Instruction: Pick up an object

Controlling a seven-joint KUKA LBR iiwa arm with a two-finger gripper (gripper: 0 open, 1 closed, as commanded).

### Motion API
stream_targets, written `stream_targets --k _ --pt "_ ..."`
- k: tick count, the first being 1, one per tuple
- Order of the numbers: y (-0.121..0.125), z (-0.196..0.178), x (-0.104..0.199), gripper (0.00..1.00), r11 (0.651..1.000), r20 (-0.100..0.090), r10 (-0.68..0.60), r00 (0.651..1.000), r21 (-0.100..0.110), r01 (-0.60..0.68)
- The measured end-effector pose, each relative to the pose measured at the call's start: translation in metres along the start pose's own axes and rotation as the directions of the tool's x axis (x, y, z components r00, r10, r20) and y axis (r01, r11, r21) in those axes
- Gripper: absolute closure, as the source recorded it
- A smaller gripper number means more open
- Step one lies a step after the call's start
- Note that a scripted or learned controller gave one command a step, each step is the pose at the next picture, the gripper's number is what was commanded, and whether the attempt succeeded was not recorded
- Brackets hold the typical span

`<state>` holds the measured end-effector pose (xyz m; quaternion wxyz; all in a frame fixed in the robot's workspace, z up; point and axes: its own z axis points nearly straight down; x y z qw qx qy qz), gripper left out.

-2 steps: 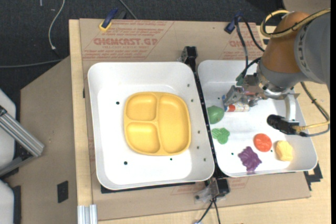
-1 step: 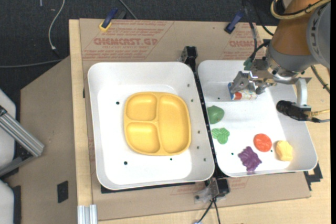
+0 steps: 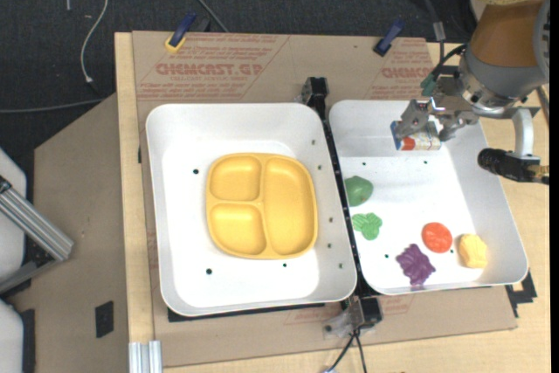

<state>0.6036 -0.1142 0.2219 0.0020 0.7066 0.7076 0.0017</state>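
The right bin (image 3: pixel 489 188) holds several small toys. A smooth green piece (image 3: pixel 357 189) and a bumpy green piece (image 3: pixel 367 225) lie near its left wall. A purple grape bunch (image 3: pixel 415 264), an orange-red round piece (image 3: pixel 437 236) and a yellow piece (image 3: pixel 472 251) lie along its front. My gripper (image 3: pixel 417 134) hangs over the far part of this bin, well behind all the toys. A small red and blue spot shows at its tip; I cannot tell what it is.
The left bin (image 3: pixel 175 153) holds a yellow divided plate (image 3: pixel 262 205) at its middle. A black clamp (image 3: pixel 314 90) sits between the bins at the back. The bins rest on a cardboard sheet (image 3: pixel 262 57) held by blue clips.
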Motion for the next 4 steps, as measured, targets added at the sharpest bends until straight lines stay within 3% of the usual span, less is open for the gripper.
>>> stream_targets --k 1,4 --pt "0.001 -0.009 0.000 1.00 1.000 0.000 0.000 1.000 0.002 0.000" --pt "-0.030 0.009 0.172 1.00 1.000 -0.004 -0.005 1.000 0.009 0.005"
